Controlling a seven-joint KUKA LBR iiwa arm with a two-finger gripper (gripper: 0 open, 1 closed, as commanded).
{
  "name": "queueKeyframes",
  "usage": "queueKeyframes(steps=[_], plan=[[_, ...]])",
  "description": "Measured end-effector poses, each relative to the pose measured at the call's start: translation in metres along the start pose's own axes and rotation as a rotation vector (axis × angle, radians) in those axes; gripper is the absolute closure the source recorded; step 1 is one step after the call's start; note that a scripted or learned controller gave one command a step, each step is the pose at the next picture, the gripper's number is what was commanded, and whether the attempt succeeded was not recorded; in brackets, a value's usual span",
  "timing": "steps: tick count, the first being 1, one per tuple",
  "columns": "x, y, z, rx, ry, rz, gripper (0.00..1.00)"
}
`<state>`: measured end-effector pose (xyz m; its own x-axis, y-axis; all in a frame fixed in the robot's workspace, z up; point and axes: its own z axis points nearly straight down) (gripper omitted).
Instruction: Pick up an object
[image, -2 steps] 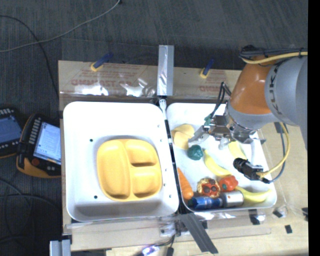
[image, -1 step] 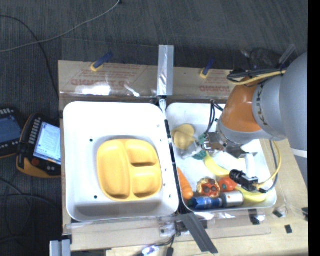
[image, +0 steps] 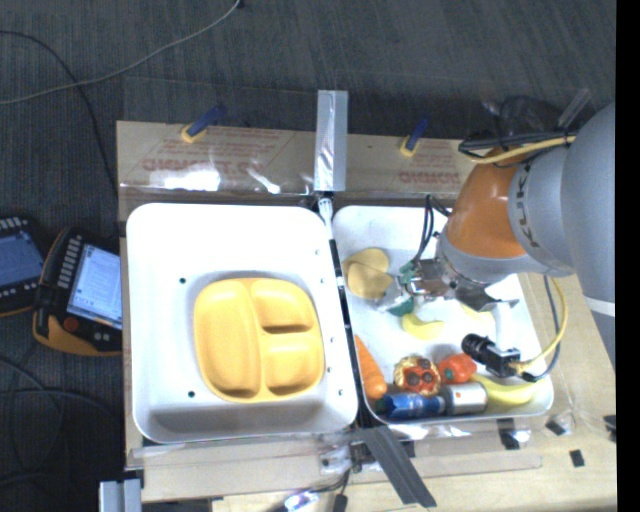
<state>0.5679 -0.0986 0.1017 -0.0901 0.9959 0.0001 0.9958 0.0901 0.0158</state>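
Note:
My gripper (image: 418, 284) hangs low in the right bin (image: 345, 225), below the arm's orange band (image: 488, 212). Just left of it lies a pale tan rounded object (image: 366, 272), and a small yellow piece (image: 422, 323) lies right below it. A bit of green shows at the gripper's left side. Along the bin's front lie a carrot (image: 371, 371), an orange and red toy (image: 418, 373), a red tomato-like piece (image: 457, 368), a banana (image: 506, 391), a blue can (image: 409, 405) and a silver cylinder (image: 466, 398). The wrist hides what is under the gripper.
The left bin (image: 160, 250) holds a yellow divided tray (image: 259, 335). A black fitting with a cable (image: 489, 350) sits right of the gripper. The grey arm (image: 580, 200) covers the right bin's far right corner. A handheld pendant (image: 80, 290) lies off the bench to the left.

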Motion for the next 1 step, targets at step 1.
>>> queueKeyframes(steps=[1], plan=[[0.0297, 0.0729, -0.0974, 0.018, -0.002, -0.018, 1.00]])
